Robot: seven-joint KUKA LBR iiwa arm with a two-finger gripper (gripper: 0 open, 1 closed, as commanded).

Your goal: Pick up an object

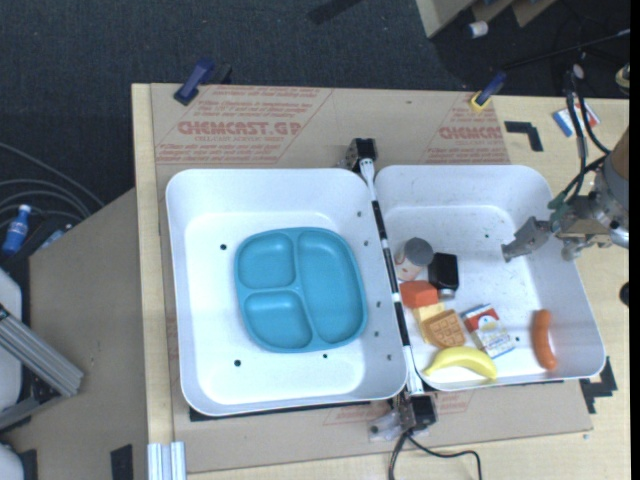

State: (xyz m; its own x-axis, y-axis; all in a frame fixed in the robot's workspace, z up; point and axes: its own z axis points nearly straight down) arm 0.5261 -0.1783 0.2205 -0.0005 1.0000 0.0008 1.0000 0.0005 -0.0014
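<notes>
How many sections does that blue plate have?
3. The blue plate in the left bin has one long section down its right side and two smaller ones on its left, upper and lower.

The arm (612, 193) is cut off by the right edge; the gripper (525, 238) is blurred.

- Both bins, left (200, 228) and right (520, 193), look like smooth white plastic with a soft sheen.
- The blue plate (298, 288) looks like smooth matt plastic.
- The banana (460, 363) has a glossy plastic look.
- The bench top (250, 128) is matt brown paper printed with red lettering.
- The floor (100, 28) looks like rough dark carpet.
</notes>
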